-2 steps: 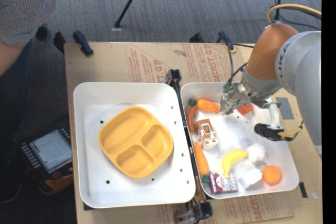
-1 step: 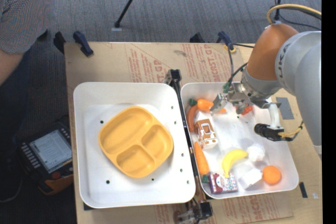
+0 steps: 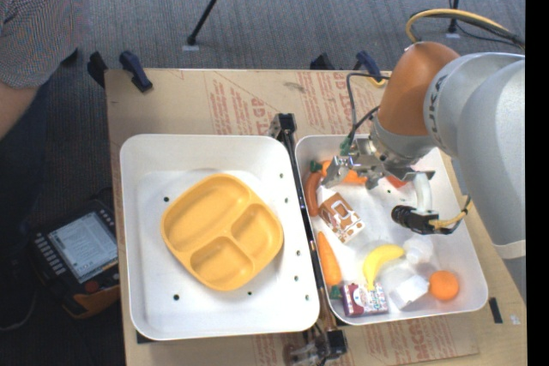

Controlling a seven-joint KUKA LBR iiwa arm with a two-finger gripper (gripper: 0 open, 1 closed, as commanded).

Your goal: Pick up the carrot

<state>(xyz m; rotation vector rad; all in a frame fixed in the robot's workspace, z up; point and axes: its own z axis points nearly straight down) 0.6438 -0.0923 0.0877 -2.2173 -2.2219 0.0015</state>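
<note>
Nearest the camera in the right bin (image 3: pixel 477 291) sit a small carton (image 3: pixel 364 299), a banana (image 3: pixel 380 260) and an orange ball (image 3: pixel 444 285). Just beyond, hard against the bin's left wall, lies the carrot (image 3: pixel 328 258), long axis running near-to-far along that wall (tip end unclear). Farther in hangs the gripper (image 3: pixel 356 168), over the bin's far-left corner; whether it's wide or closed, can't tell. So the carrot lies toward the camera from it, slightly left, past a brown-and-white box (image 3: pixel 340 219).
</note>
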